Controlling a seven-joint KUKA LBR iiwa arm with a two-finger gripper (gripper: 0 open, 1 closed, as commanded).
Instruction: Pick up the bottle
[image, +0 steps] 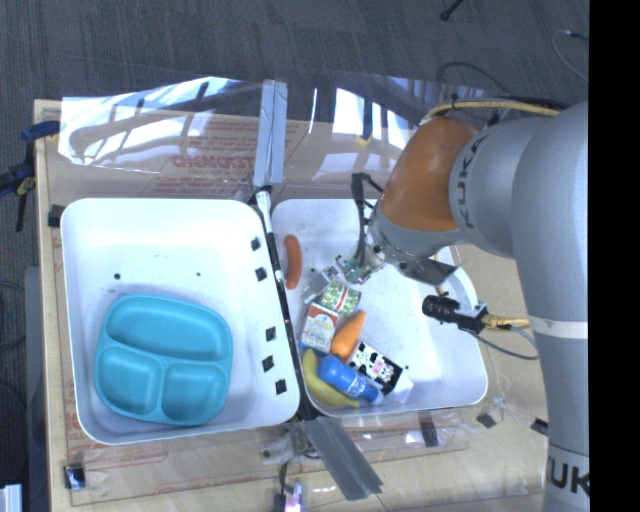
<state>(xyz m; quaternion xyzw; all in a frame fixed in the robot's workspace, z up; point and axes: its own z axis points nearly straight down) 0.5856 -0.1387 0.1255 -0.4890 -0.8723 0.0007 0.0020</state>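
Pincer (352, 268) sits low over the middle of the right bin (455, 370); I cannot tell its opening or any hold. I see the blue bottle (349, 379) lying near that bin's front edge, beside a carrot (347, 334).

The banana (322, 377) lies mostly hidden, apparently under the bottle (349, 378).

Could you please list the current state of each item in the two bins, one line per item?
Blue bottle: lying on its side, ungrasped.
Carrot: lying tilted on the pile.
Sausage: lying flat, apart.
Juice carton: lying flat.
Blue tray: flat in left bin.
Pincer: low over the carton.
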